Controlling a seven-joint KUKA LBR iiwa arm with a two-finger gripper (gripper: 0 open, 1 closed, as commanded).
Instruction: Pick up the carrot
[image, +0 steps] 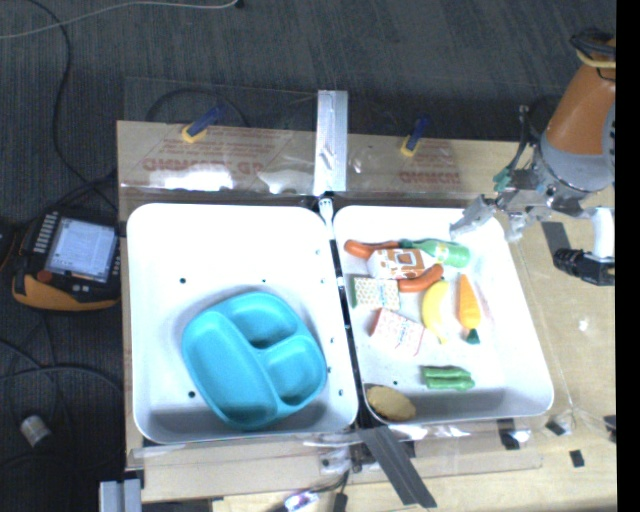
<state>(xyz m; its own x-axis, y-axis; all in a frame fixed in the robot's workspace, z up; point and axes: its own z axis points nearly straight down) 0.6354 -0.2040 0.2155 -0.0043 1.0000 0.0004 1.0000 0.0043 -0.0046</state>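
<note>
Overhead view of the bench with two white bins. The carrot (468, 304) lies in the right bin (520, 330), near its right wall, long axis running roughly up and down the frame, green stub at the lower end. A yellow banana (434, 304) lies just beside it on the left; a green bottle (440, 252) sits above it. My pincer (478, 218) hangs over the bin's upper right corner, apart from the carrot; I cannot tell how it is set. I judge the carrot a light, stiff, smooth toy, likely to slip. I would take it across the thick orange middle, closing across its width, clear of the banana. The left bin (160, 250) carries a blue divided tray (254, 356).
</note>
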